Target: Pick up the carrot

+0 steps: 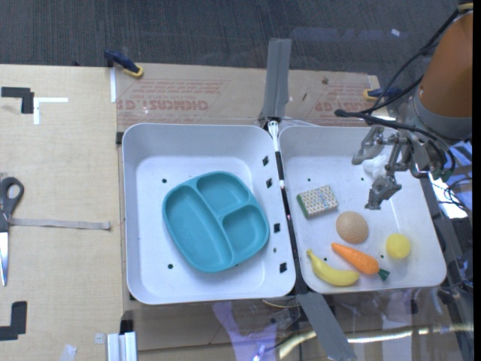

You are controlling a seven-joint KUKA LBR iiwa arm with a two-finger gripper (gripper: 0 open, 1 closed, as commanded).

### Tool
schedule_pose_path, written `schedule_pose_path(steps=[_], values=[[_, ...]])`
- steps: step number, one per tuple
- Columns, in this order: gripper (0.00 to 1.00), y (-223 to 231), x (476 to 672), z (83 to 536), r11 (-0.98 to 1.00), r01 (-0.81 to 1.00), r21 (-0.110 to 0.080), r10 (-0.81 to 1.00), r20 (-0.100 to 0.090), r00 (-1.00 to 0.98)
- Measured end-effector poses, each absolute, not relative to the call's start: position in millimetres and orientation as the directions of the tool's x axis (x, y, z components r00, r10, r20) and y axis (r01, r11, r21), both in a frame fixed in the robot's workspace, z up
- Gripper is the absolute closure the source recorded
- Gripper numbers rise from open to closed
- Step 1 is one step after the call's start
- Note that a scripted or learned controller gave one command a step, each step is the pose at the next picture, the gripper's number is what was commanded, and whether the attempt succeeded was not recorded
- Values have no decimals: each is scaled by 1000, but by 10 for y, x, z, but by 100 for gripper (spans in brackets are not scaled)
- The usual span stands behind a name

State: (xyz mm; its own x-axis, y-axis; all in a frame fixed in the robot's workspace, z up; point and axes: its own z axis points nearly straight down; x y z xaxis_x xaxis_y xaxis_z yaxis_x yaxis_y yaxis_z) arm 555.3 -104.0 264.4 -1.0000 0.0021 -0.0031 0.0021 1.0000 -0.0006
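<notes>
the gripper (378, 173), seemingly open and empty, is hovering at the carrot's (356, 259) one o'clock; banana (331, 271) and egg (351, 227) are crowding it, risking a wrong grab

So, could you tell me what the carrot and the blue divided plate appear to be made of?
The carrot looks like moulded toy plastic: uniform orange, smooth, with a small green tip. The blue divided plate also seems plastic, probably matte, given its even teal colour and soft rounded compartment edges. Neither can be confirmed from above.
</notes>
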Motion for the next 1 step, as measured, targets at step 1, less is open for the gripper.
schedule_pose_path(steps=[1], values=[[0,-760,4934,1920,996,92,0,92,-2,-996]])
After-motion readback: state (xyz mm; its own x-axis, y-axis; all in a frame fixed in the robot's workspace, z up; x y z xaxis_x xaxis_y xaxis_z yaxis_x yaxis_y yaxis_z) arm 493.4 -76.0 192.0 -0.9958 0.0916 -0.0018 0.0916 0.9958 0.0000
